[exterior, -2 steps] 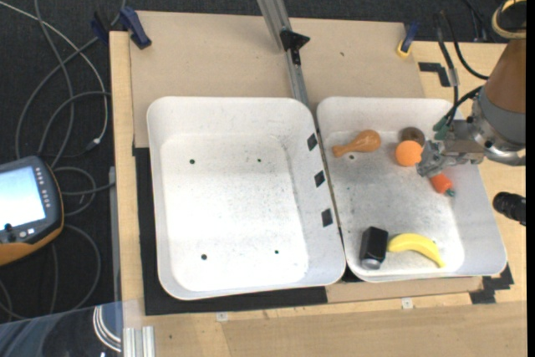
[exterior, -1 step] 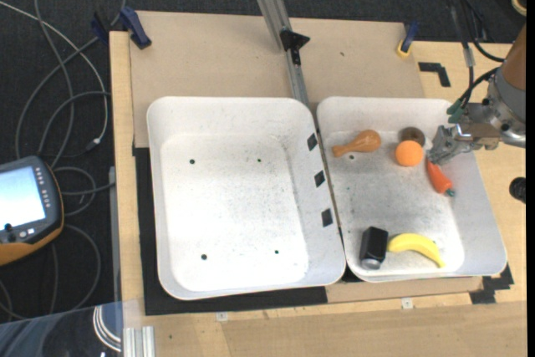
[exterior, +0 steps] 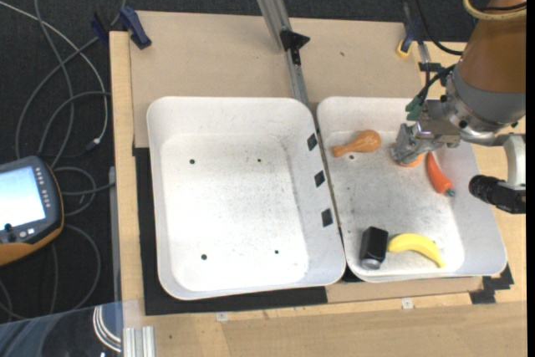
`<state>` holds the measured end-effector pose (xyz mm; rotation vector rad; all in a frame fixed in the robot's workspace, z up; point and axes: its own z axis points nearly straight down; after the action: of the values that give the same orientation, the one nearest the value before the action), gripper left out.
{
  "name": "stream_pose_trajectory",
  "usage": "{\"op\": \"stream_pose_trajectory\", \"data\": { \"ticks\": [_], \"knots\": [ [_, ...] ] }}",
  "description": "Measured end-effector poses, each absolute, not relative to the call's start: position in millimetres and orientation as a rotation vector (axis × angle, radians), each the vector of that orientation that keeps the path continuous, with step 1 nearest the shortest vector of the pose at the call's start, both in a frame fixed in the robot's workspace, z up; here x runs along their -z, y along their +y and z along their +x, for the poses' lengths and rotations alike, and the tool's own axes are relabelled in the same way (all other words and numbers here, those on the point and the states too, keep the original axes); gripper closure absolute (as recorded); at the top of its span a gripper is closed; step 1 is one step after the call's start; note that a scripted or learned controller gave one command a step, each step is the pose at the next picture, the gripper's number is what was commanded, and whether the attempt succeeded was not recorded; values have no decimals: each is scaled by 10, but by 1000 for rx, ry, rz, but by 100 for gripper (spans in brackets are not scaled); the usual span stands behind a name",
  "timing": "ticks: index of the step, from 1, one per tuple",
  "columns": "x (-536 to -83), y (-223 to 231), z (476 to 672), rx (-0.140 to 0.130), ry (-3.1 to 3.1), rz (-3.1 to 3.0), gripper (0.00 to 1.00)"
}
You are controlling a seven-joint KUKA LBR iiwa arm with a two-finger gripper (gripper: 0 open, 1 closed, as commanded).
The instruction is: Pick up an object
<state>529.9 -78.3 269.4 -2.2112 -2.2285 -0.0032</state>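
You'll find the gripper (exterior: pixel 407 150) low in the right bin (exterior: pixel 481 259), over something orange that is mostly hidden; whether it's clamped, you cannot tell. A carrot (exterior: pixel 437 173) lies just beside it, a chicken drumstick (exterior: pixel 357 144) nearby, a banana (exterior: pixel 415 247) and black block (exterior: pixel 373 247) nearer the front.

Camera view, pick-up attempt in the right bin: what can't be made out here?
- Gripper: its body, seen from above, hides how it stands and what lies under it.
- Small orange-red object beneath it: mostly covered, identity unclear.
- Carrot: its upper end runs under the gripper.
- Black object beside the banana: too small to identify.
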Motion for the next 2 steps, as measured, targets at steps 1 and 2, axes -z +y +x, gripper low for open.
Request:
{"op": "stream_pose_trajectory", "data": {
  "ticks": [1, 2],
  "knots": [
    [-2606, -149, 5393, 0, -2227, -2209, 100],
    [-2423, 343, 5500, -2, -2224, -2211, 100]
  ]
}}
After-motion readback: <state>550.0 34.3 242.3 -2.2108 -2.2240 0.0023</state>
